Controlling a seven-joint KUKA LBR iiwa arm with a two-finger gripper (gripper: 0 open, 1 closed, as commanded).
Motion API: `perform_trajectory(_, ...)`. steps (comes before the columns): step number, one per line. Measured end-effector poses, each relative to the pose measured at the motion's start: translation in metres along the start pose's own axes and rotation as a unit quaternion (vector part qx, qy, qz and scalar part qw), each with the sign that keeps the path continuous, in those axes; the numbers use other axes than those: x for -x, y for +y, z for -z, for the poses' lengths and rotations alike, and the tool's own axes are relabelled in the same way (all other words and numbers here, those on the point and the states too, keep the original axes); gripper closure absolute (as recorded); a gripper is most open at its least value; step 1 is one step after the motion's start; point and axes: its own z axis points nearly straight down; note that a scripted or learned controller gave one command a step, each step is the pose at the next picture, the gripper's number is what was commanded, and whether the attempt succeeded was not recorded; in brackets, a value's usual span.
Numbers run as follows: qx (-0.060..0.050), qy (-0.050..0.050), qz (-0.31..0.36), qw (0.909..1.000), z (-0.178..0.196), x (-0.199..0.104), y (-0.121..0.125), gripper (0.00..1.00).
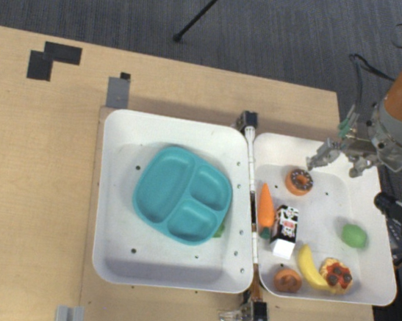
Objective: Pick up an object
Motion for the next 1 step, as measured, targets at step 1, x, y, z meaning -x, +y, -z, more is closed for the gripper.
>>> perform_trajectory(1,0.01,0.0,0.042,0.9991,-0.1394,0.0048,-0.0398,0.0)
